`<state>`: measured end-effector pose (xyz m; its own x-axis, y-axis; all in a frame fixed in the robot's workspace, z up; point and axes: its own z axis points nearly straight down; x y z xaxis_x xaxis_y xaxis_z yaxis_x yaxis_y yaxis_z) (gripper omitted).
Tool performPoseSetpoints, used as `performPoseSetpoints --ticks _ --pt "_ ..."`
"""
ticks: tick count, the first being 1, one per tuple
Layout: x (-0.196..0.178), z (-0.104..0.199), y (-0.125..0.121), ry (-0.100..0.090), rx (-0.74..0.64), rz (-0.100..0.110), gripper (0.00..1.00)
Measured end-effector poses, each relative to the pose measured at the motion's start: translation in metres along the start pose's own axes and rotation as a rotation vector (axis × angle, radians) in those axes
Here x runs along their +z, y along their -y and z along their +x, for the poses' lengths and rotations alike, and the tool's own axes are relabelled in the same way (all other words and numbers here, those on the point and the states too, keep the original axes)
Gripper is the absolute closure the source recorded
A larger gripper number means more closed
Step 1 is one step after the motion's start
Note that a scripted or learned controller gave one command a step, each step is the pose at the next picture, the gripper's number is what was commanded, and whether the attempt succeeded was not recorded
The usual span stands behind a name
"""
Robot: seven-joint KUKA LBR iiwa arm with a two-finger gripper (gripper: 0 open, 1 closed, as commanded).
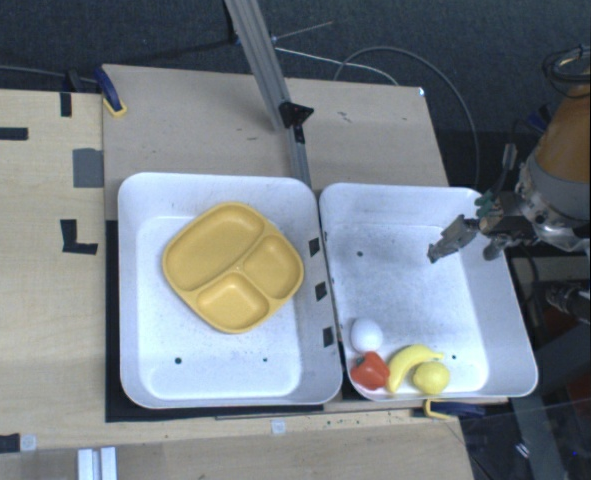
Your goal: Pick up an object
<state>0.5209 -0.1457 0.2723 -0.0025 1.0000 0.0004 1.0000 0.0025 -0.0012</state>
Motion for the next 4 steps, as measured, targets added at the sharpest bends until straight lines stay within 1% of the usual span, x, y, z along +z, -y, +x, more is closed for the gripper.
performPoseSetpoints --ticks 1,2,3,4 --pt "0.000 0.000 0.000 0.000 0.000 0.000 0.00" --pt "0.061 0.008 0.004 -0.001 0.001 0.007 0.00" --pt "0.105 0.005 0.004 0.000 0.002 0.005 0.00" --pt "0.170 0.005 0.005 -0.001 0.002 0.008 0.00"
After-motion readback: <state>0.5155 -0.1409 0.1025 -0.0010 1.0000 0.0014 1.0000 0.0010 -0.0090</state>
